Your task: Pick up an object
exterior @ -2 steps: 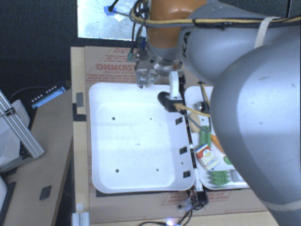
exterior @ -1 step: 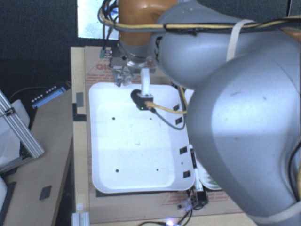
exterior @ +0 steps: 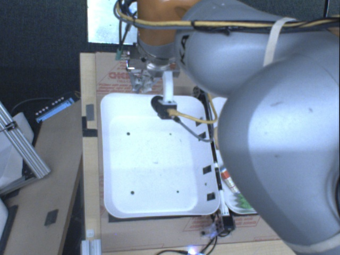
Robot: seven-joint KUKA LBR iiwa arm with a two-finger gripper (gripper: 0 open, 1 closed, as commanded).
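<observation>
The gripper (exterior: 142,84) hangs at the far rim of the left bin (exterior: 154,158); whether it is open or closed, I cannot tell. The arm (exterior: 255,89), with its orange band (exterior: 167,7), covers most of the right bin (exterior: 241,205), where a green and red object (exterior: 237,195) peeks out near the front edge.

You see even, soft overhead light; the left bin (exterior: 154,163) glows faintly washed, and the near arm (exterior: 276,121) looms blurred.
</observation>
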